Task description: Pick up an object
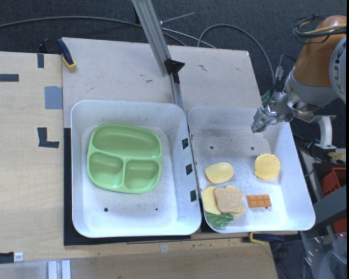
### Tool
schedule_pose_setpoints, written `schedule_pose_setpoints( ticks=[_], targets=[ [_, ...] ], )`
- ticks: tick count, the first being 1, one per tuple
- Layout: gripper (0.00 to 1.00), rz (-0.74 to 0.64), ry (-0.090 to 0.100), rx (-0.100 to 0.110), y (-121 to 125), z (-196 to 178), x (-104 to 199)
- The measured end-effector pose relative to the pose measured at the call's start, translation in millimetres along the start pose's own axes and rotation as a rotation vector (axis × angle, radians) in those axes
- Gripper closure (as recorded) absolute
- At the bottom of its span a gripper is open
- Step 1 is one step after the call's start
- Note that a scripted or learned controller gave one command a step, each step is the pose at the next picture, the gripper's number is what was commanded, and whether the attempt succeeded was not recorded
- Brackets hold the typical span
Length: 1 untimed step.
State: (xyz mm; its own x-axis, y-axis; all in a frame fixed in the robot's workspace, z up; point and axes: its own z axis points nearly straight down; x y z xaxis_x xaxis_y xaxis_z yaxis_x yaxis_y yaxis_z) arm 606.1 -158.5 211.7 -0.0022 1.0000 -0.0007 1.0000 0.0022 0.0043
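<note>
My gripper hangs over the upper right part of the right bin, with nothing visible between its fingers. Below it in that bin lie toy foods. A round yellow piece rests near the right wall. A pale yellow oval piece lies near the middle. A tan bread slice sits on a yellow slice and a green leaf at the front. A small orange waffle piece lies to the right of the bread.
The left bin holds a green divided plate. A grey metal pole slants down to the divider between the bins. Cables trail over the bench behind the bins.
</note>
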Motion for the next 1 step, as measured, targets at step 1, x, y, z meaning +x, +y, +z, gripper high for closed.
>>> schedule_pose_setpoints(
  ticks=[1],
  targets=[
    [1.00, 0.000, 0.001, 0.002, 0.9, -23.4, 0.6]
  ],
)
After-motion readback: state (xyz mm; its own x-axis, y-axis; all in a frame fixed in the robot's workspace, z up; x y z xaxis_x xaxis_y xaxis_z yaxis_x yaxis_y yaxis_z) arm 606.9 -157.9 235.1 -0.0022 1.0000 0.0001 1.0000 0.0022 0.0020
